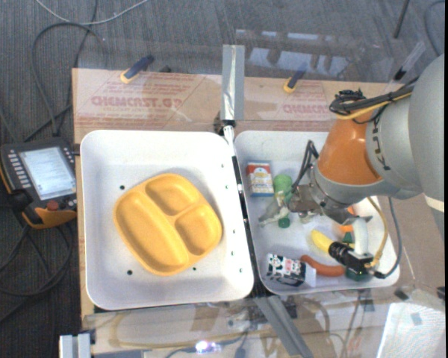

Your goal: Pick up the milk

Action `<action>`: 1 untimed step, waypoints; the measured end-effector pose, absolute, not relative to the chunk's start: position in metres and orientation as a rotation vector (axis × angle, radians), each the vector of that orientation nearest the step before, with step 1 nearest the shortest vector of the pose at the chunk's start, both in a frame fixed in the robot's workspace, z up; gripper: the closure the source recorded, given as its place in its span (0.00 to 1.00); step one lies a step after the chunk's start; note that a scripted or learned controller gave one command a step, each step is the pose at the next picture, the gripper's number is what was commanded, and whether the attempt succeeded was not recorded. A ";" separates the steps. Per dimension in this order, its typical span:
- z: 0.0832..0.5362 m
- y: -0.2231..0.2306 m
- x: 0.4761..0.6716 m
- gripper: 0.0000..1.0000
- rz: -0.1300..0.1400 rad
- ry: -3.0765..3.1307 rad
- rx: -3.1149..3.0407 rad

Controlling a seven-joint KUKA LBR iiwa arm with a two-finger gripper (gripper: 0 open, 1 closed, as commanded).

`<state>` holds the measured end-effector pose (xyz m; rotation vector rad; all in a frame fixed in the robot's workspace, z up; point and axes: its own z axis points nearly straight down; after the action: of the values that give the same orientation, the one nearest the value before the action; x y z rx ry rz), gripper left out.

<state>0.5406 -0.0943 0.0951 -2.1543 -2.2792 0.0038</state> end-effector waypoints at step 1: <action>0.138 -0.140 0.591 0.00 0.005 -2.276 -2.162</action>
<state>0.5914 -0.1403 0.1379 -2.1622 -2.2755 0.0049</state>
